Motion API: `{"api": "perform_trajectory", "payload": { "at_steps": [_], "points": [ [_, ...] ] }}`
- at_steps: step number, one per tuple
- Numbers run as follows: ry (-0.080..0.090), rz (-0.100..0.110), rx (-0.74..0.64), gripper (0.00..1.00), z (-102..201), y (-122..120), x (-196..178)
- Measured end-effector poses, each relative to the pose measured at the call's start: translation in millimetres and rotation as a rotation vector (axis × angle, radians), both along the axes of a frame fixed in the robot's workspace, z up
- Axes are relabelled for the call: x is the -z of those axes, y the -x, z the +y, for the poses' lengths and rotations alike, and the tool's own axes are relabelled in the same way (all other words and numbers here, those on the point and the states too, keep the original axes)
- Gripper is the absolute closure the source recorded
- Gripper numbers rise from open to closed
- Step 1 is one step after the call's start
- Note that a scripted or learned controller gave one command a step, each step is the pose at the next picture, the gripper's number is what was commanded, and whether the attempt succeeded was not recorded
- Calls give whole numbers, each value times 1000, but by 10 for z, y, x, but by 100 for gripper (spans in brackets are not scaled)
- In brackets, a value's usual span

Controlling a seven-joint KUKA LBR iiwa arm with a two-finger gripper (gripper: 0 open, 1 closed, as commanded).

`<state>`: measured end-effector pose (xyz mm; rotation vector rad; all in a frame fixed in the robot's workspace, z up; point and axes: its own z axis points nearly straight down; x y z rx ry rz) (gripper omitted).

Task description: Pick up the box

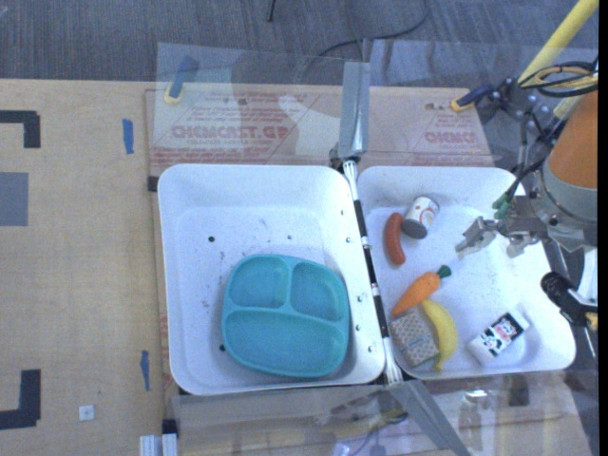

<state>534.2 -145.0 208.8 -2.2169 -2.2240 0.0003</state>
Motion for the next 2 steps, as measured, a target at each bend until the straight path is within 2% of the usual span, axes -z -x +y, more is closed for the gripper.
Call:
{"api": "perform_trajectory", "payload": {
  "at_steps": [1,2],
  "points": [
    [1,-2,-101,0,361,-708,953],
    [3,-7,-61,0,156,-1348,1209]
  ]
}}
